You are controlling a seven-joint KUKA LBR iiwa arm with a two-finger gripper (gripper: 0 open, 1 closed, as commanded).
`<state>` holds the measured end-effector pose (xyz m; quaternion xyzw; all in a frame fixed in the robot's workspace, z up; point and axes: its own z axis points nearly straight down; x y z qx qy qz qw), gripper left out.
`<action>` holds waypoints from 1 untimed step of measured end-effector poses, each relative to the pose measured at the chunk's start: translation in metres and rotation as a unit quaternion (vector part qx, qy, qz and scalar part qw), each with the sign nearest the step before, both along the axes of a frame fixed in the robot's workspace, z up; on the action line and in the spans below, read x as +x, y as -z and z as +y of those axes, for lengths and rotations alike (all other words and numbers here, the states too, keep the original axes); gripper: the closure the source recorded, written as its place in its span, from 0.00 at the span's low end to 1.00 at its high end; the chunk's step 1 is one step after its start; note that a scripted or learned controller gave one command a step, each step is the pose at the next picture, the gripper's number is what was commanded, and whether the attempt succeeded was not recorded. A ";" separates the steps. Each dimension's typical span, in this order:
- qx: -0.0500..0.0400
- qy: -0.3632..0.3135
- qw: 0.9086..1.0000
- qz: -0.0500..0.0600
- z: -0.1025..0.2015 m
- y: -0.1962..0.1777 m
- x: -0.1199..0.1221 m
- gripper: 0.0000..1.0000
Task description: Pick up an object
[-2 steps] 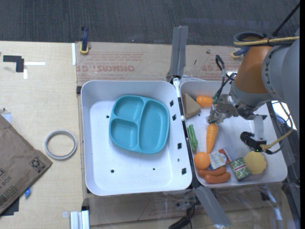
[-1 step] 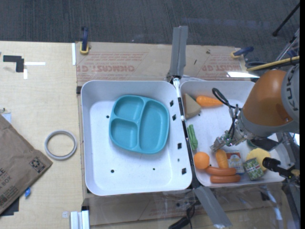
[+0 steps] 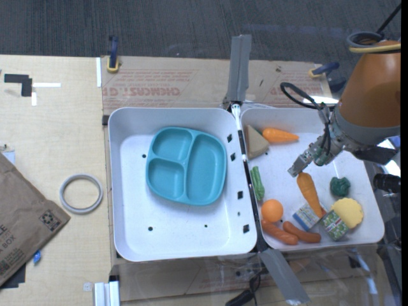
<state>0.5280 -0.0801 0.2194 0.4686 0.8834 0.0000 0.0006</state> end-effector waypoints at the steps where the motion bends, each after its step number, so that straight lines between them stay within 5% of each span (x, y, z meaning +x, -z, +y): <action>1: 0.000 0.050 0.999 0.001 0.029 0.005 0.033 1.00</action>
